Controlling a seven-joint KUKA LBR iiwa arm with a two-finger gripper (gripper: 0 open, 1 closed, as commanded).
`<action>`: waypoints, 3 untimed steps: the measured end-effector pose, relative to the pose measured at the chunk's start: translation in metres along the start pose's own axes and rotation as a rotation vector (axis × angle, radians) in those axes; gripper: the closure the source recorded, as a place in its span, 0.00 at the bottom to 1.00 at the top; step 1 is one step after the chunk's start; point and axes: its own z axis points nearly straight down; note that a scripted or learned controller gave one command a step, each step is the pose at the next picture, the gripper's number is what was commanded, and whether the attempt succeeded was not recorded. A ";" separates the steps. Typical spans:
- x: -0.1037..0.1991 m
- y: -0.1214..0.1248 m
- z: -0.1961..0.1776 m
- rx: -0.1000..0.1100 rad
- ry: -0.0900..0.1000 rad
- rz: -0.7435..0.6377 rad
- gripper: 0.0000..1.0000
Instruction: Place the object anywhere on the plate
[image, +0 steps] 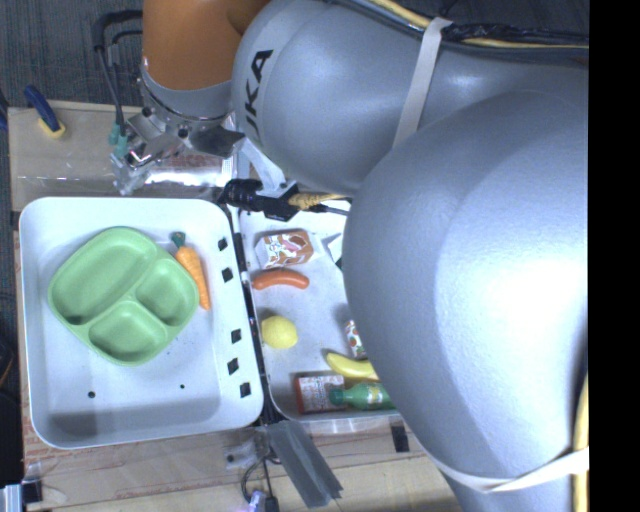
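- My hand (135, 150) sits up past the far edge of the left bin (40, 400), over the tabletop (60, 150). I cannot tell if it is spread or pressed together, and I see nothing in it.
- The green plate (120, 295) lies in the left bin, below my hand and a little toward the near side. It has three dips in it, and all three look bare.
- The carrot (192, 275) is what I think the task means. It lies just beside the plate's right rim, touching it or nearly so, on the bin floor and not in a dip. So I judge the job is not done.
- The carrot is small, orange and long, with a dark green tip at the end nearest my hand. It looks like a toy, smooth and hard, and thin enough to pinch across.
- The other toys are in the right bin (300, 410), off to the side of my hand: a wrapped snack (283, 246), a sausage (280, 281), a lemon (279, 332), a banana (352, 366) and a bottle (335, 392).
- My big grey arm (450, 250) hangs over much of that bin, so I cannot see all of it.
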 end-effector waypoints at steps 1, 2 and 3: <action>0.006 -0.034 0.143 0.004 0.002 -0.161 1.00; 0.005 -0.051 0.189 -0.005 0.000 0.178 1.00; 0.011 -0.005 0.099 0.000 0.000 0.017 1.00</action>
